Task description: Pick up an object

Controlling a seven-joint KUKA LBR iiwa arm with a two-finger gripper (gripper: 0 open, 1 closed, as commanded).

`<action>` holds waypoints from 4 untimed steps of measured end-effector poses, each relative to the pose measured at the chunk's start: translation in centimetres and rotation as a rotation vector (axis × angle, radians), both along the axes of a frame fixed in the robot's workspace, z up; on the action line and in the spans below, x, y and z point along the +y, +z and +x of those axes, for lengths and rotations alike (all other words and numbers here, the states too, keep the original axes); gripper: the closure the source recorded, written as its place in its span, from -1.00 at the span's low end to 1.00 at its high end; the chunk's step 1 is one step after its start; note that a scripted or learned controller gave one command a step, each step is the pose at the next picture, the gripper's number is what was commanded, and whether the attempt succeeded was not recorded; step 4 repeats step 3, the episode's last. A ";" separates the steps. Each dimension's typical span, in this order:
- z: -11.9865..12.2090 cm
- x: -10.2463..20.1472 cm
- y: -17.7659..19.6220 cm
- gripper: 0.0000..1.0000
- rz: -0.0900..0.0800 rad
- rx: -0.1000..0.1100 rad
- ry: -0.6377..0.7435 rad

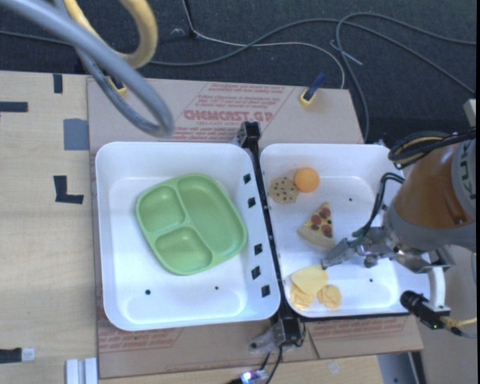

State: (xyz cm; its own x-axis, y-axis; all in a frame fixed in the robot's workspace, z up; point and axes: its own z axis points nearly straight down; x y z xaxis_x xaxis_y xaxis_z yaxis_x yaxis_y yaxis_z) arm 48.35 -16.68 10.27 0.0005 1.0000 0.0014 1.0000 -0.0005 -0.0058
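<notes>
In the right bin (pixel 360 298) lie a pizza slice (pixel 318 225), a speckled cookie (pixel 283 189), an orange ball (pixel 306 179) and pale yellow chips (pixel 314 286). My gripper (pixel 331 259) reaches in from the right and sits low in this bin. Its tip is just above the chips and just below the pizza slice. Nothing is visibly held in it. The arm's orange band (pixel 432 194) and grey wrist cover the bin's right side.
The left bin (pixel 120 294) holds a green divided plate (pixel 190 222). A black divider with clips (pixel 260 230) runs between the bins. A grey and yellow hose (pixel 120 62) crosses the top left, and cables lie on the dark floor behind.
</notes>
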 end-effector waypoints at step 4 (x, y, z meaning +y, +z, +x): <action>0.0 -0.1 3.4 1.00 -0.001 -0.006 0.001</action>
